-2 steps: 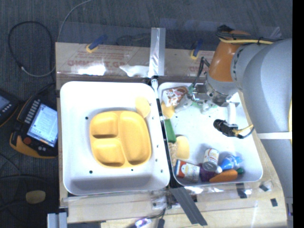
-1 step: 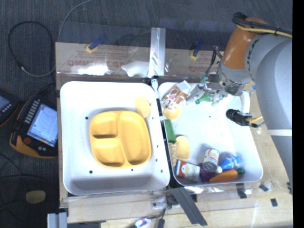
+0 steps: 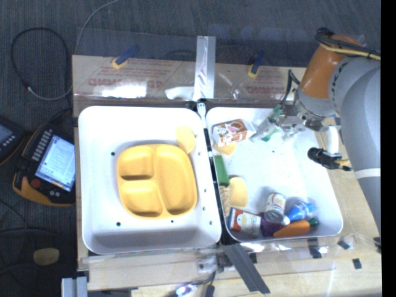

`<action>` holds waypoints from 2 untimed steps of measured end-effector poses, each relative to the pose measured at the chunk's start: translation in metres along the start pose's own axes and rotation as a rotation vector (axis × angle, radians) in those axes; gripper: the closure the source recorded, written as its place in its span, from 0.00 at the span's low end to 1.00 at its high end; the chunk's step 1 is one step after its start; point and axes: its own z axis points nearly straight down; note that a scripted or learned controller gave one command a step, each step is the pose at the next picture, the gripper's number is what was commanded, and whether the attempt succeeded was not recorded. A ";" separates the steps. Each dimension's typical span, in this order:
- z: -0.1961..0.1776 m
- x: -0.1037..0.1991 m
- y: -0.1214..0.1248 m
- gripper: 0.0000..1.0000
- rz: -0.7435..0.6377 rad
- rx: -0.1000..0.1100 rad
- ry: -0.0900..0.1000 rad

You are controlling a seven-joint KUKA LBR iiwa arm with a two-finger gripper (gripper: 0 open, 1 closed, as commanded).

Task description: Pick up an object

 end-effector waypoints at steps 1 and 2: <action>-0.007 0.000 0.002 1.00 -0.004 -0.003 -0.006; -0.069 0.091 0.004 1.00 0.043 -0.004 -0.002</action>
